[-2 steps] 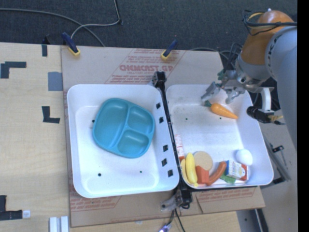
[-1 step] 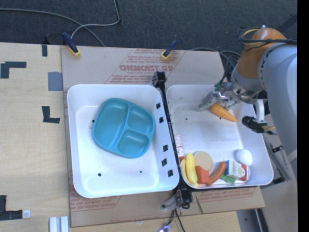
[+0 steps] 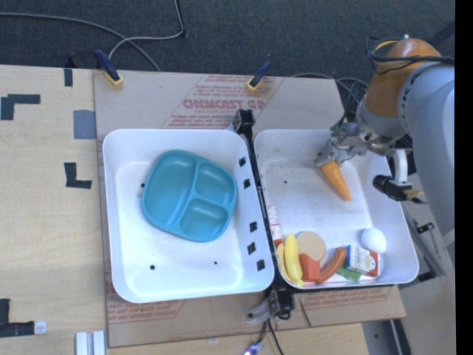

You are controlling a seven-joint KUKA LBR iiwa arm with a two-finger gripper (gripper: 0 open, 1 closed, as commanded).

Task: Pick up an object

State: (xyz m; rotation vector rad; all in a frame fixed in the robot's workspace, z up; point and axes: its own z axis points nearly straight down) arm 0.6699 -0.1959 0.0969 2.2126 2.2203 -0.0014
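An orange carrot (image 3: 337,180) lies slanted in the upper part of the right bin (image 3: 295,161). My gripper (image 3: 334,154) sits low over the carrot's thick upper end, touching or nearly touching it. The grey arm with its orange band (image 3: 395,80) comes in from the upper right. Along the right bin's front edge lie a yellow banana (image 3: 290,258), a tan round piece (image 3: 311,245), a red sausage-like piece (image 3: 329,265), a small printed carton (image 3: 362,260) and a white egg (image 3: 372,239).
The left bin (image 3: 126,265) holds a blue divided plate (image 3: 189,195). A black divider with clips (image 3: 255,198) runs between the two bins. Both bins rest on a cardboard sheet (image 3: 148,102) held by blue and yellow clamps. Bare white floor spans the right bin's middle.
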